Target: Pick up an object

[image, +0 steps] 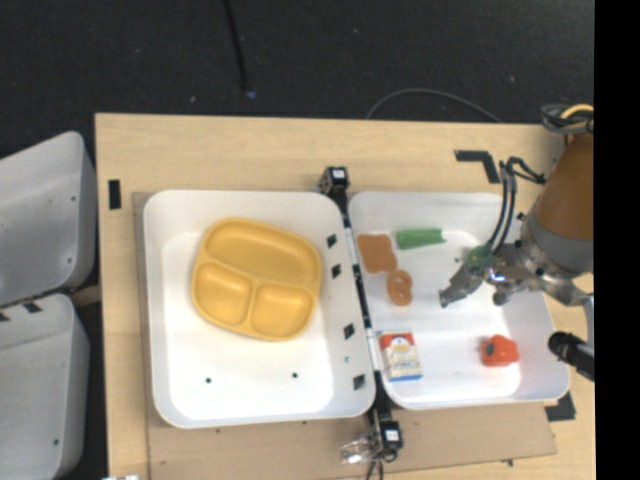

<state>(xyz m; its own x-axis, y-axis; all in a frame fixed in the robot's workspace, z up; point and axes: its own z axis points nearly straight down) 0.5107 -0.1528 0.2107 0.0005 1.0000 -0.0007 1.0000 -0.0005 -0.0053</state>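
In the right bin lie a green oblong piece, a flat brown piece, a small orange round piece, a red-and-white carton and a red piece. My gripper hangs over the middle of this bin, its dark fingers pointing left and down toward bare floor, right of the orange round piece and below the green piece. Nothing shows between the fingers.
The left bin holds a yellow three-compartment plate. A black divider with clips runs between the bins. The arm's orange band stands over the right bin's right side.
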